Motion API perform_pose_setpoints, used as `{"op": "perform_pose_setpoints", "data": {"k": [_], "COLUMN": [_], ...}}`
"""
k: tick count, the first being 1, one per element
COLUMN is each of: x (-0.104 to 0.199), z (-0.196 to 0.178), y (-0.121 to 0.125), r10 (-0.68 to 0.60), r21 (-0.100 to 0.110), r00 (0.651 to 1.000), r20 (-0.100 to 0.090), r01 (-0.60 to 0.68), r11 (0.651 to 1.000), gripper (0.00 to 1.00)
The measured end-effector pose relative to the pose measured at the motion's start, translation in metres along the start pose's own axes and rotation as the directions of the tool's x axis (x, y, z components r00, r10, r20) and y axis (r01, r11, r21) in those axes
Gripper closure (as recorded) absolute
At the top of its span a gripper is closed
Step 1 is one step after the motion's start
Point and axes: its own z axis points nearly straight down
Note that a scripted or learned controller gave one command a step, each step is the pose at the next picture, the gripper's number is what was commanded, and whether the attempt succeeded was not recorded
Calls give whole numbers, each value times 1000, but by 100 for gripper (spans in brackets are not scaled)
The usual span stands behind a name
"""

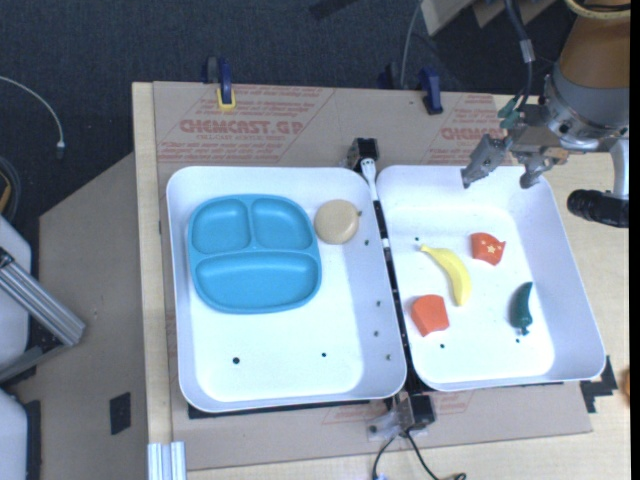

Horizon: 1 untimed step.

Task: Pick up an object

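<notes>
the gripper [503, 167] is hanging with fingers spread and nothing between them over the far edge of the right bin [570, 268], above the banana [449, 271], red piece [487, 248], orange block [430, 314] and green pepper [521, 306]; left bin [345, 338] is sitting on cardboard sheeting [150, 268] over dark floor

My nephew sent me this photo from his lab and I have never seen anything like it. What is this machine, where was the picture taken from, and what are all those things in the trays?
It is a robot arm, photographed by one camera fixed above the bench, looking down at a slant. The arm comes in from the right; its gripper, two spread fingers, hangs open over the right bin, holding nothing. That bin holds toy food: a banana, a tomato, an orange block and a dark green pepper. The left bin holds a blue divided plate and a tan round piece.
</notes>
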Motion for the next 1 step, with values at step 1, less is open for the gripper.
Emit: {"op": "perform_pose_setpoints", "data": {"k": [1], "x": [0], "z": [-7], "y": [2], "r10": [-2], "r21": [-12], "r00": [1000], "r20": [1], "r01": [2], "r11": [1000], "gripper": [0]}}
